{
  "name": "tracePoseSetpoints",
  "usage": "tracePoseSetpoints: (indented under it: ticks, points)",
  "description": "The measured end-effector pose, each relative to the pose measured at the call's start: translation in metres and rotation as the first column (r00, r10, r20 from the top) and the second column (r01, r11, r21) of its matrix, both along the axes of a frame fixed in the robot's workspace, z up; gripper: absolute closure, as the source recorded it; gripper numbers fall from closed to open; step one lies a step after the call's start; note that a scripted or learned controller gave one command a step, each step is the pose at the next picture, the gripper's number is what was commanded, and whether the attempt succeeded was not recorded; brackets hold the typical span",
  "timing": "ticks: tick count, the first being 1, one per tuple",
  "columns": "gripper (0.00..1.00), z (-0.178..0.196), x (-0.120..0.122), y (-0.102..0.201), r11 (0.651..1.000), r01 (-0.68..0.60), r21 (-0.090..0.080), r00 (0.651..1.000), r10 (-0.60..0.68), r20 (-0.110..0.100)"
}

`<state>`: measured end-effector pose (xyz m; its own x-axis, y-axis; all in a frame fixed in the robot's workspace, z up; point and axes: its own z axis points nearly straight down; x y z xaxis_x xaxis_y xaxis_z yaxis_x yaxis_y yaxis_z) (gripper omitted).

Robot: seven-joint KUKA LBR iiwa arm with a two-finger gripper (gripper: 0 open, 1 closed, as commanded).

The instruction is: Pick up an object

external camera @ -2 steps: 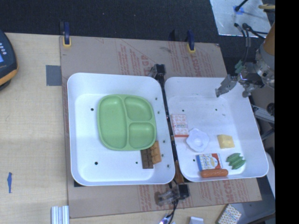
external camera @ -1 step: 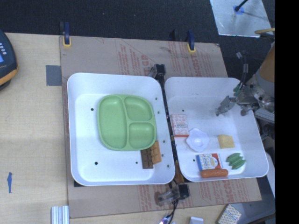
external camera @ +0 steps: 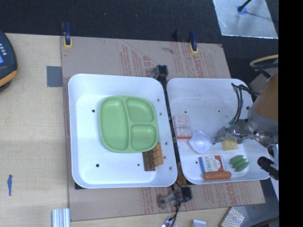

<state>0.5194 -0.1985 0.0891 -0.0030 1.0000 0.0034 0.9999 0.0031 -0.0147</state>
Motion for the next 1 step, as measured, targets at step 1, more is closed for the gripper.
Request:
tracePoseSetpoints:
  ticks: [1]
  points:
    - [1.00, 0.0177, 0.0065, -0.0013, 1.000, -0.006, -0.005, 1.000, 0.006, 0.015]
